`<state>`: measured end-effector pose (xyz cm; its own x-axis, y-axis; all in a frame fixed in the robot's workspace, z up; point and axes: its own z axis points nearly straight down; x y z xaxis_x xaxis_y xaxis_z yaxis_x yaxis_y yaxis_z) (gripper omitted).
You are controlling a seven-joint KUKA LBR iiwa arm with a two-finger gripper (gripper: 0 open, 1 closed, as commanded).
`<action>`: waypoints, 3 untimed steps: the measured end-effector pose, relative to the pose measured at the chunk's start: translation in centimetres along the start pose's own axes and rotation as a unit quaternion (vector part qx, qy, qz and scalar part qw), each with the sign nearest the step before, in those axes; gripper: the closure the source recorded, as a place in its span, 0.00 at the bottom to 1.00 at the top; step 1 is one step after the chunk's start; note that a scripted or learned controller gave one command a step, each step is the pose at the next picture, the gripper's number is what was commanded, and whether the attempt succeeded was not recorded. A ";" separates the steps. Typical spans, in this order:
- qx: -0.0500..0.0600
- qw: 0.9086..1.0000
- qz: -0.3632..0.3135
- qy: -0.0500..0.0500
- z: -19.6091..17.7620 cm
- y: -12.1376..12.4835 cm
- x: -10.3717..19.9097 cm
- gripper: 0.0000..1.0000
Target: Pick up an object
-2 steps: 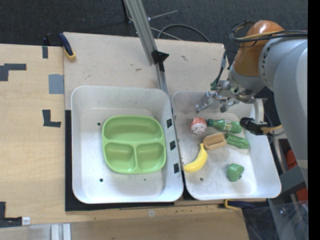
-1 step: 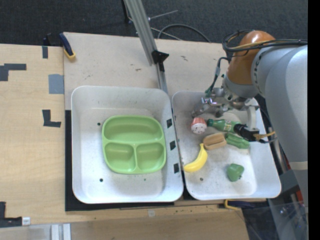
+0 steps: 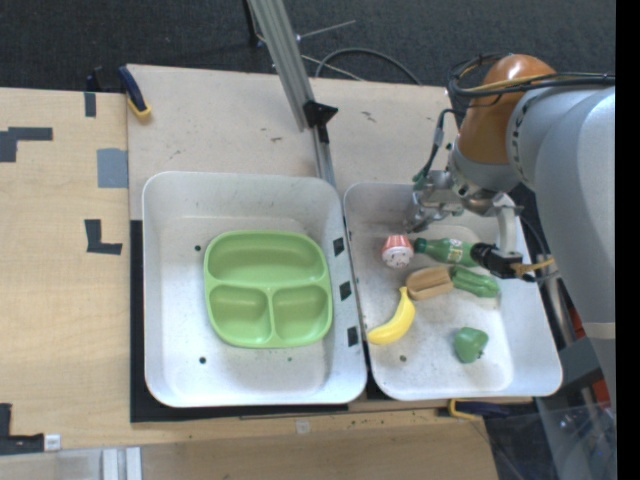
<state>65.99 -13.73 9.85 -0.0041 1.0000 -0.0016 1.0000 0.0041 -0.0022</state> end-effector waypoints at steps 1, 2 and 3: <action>-0.003 1.000 0.001 0.000 -4.9 0.5 -0.8 1.00; -0.004 1.000 0.001 0.000 -10.7 0.0 -1.4 1.00; -0.001 1.000 0.001 0.001 -11.7 0.0 -1.3 1.00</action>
<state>66.05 -15.05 21.57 -0.0023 1.0000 0.0002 1.0000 0.0023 0.0007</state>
